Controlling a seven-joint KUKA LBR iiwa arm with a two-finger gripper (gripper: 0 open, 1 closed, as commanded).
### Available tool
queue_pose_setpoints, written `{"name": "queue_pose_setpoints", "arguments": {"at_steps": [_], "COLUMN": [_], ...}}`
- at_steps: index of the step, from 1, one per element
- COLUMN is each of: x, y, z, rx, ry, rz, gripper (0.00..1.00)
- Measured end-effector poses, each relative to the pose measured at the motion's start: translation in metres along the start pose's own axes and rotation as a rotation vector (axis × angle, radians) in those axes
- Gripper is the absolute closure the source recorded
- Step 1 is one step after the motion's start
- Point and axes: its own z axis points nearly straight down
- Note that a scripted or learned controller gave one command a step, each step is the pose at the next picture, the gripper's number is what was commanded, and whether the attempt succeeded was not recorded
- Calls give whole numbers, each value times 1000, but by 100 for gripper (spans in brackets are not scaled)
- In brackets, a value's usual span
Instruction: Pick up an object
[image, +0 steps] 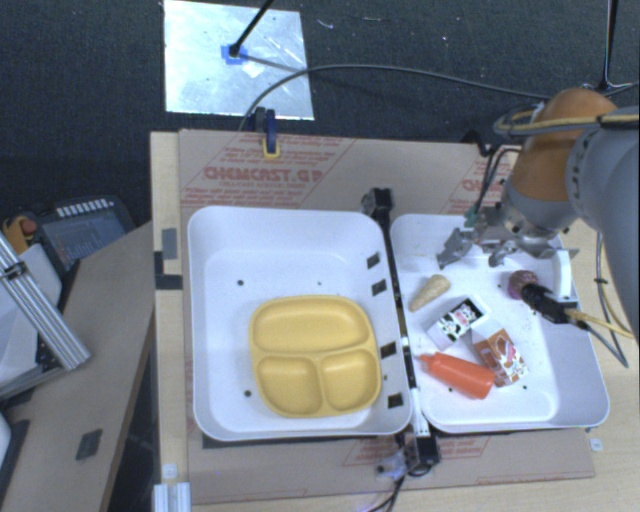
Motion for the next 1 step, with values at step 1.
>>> {"name": "queue_pose_setpoints", "arguments": {"at_steps": [1], "x": [1], "y": [0], "z": [41], "rx": [0], "ry": [0], "rz": [0], "gripper": [0]}}
